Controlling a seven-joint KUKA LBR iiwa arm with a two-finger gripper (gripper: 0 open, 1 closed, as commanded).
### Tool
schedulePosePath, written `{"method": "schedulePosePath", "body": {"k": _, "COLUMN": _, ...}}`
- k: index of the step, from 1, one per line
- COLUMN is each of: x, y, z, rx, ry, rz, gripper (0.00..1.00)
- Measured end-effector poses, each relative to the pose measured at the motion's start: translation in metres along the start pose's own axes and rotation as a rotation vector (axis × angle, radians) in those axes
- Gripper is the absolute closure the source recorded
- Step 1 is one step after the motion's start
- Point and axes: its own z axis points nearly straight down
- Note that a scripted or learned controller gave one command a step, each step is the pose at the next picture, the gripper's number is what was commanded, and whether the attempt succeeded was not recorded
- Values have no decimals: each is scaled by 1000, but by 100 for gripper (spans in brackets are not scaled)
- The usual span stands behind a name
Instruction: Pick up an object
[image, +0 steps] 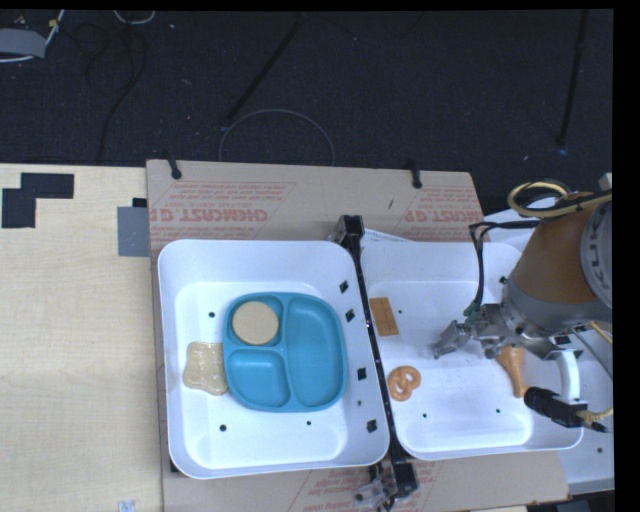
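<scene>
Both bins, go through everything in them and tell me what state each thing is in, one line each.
Blue divided tray: flat in the left bin, upright.
Round cracker: in the tray's upper-left compartment.
Pale flat piece: on the bin floor, touching the tray's left edge.
Pretzel: flat in the right bin.
Orange rectangular piece: flat near the divider.
End effector: over the right bin.

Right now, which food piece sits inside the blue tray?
The round tan biscuit, in the blue tray's upper-left compartment. The pale slice lies outside, against its left edge.

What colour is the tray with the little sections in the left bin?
The tray is bright blue. It shows clearly in the camera view.
</scene>
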Motion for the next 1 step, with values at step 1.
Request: {"method": "schedulePosePath", "body": {"k": 1, "x": -1, "y": 1, "z": -14, "rx": -4, "ry": -1, "rz": 4, "gripper": 100}}
